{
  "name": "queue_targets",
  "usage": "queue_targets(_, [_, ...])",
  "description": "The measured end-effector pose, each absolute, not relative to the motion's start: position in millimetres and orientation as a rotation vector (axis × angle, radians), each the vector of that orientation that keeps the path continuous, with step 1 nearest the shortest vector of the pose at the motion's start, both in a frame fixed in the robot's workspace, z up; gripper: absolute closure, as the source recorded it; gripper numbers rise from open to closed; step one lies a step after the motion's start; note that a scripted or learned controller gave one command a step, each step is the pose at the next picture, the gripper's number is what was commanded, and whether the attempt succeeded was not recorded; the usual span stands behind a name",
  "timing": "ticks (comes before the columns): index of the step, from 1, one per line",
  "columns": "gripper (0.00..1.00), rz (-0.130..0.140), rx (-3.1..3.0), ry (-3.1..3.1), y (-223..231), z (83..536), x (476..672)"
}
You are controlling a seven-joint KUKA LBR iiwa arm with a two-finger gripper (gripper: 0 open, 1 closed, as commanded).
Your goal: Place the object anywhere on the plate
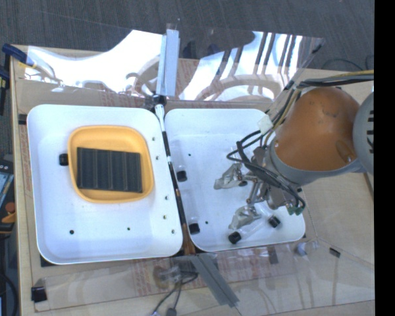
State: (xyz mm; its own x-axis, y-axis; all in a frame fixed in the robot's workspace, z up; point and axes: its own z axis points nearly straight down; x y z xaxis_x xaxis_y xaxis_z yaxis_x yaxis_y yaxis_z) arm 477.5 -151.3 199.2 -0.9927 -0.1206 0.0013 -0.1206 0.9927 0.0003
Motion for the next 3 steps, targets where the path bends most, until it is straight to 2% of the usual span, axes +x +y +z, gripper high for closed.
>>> queue_targets(1, [0.0,-0.002,0.59,-3.082,-125.3,185.8,483.9])
queue_targets(2, [0.0,-0.001,1.184,-2.911,-86.4,191.3,494.7])
queue_targets(3, [0.0,-0.002,1.17,-2.913,-28.3,191.0,486.8])
